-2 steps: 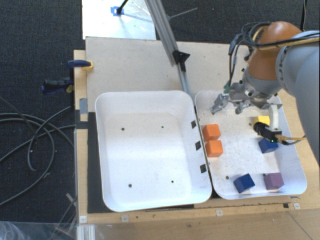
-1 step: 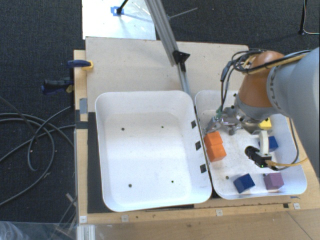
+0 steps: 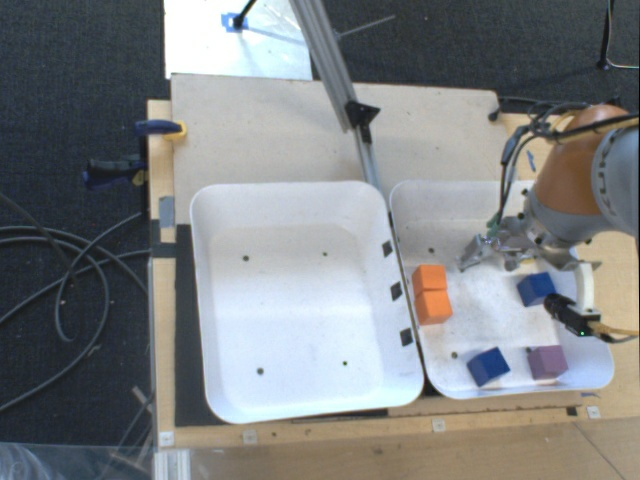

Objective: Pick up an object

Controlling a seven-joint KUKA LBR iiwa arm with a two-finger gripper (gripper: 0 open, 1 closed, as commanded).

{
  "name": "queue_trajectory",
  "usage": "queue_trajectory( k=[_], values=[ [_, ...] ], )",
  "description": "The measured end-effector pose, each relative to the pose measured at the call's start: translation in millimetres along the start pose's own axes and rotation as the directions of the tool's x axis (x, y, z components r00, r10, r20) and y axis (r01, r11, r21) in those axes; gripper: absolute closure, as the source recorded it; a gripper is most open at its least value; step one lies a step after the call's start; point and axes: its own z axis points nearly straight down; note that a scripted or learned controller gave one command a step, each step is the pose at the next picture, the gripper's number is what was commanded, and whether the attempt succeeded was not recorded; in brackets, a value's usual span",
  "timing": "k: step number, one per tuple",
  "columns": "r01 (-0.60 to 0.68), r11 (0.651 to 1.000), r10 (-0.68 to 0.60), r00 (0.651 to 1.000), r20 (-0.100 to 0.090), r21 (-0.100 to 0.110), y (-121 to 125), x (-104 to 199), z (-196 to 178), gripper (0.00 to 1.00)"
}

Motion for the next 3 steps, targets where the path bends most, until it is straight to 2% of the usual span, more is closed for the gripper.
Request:
queue_trajectory(
  k=[1,2,3],
  values=[
    [0.018,1.000,-0.018,1.000,-0.008,-0.004,41.0,79.3,5.6,0.00],
    [0.003,1.000,-0.003,1.000,-0.004,0.003,-3.4,53.7,6.4,0.00],
    [0.005,1.000,-0.005,1.000,-0.006,0.004,-51.9,74.2,6.5,0.00]
  ],
)
